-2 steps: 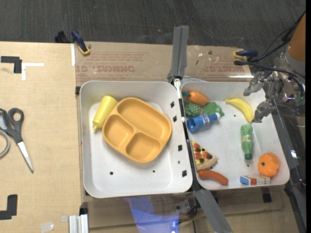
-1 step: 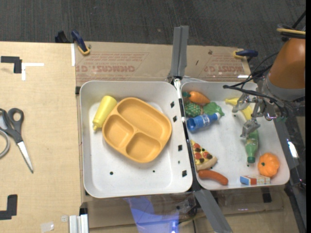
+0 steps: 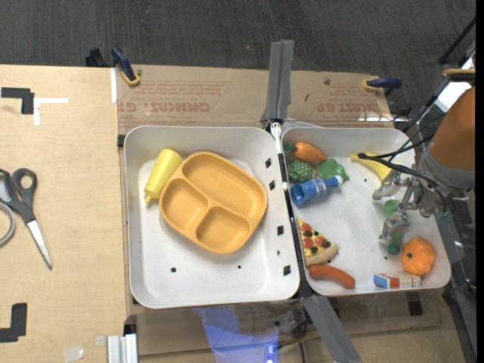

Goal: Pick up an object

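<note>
- The tool (image 3: 393,221) hung low over the right bin (image 3: 352,237), near its right wall; whether it gripped anything, I couldn't tell.
- An orange pumpkin (image 3: 418,256) sat just beside it, toward the near right corner.
- A yellow divided plate (image 3: 212,201) and a yellow bottle (image 3: 161,174) lay in the left bin (image 3: 151,274).

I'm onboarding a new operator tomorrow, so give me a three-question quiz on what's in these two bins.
1. True or false: the yellow divided plate lies in the left bin.
2. Which toy lies beside the gripper in the right bin? A) scissors B) orange pumpkin C) yellow bottle
3. Fill in: the blue bottle lies just below the toy ____.

Key: 1 true. 2 B, the orange pumpkin. 3 carrot.
</note>
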